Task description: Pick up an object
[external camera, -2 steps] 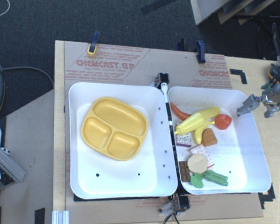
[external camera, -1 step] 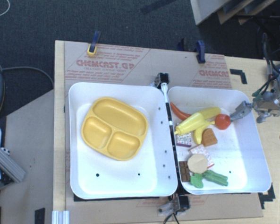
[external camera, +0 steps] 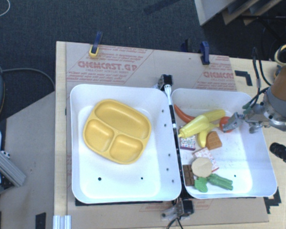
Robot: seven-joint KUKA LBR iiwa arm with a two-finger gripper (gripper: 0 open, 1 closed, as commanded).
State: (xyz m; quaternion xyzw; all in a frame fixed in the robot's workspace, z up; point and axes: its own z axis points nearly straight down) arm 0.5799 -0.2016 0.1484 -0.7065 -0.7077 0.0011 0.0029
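Claw (external camera: 237, 121) over right bin (external camera: 256, 162), yellow tray (external camera: 116, 131) in left bin (external camera: 83, 146)

Two bins sit side by side on the bench (external camera: 136, 63), their inner walls touching. The left bin (external camera: 81, 180) holds a divided plate (external camera: 117, 131), lying toward its rear-left corner. In the right bin (external camera: 255, 176) a cluster of small toy foods (external camera: 201, 149) lies against the left wall, running from the rear toward the front-left corner. The gripper (external camera: 235, 121) hangs over that bin's rear half, nearer its right wall.
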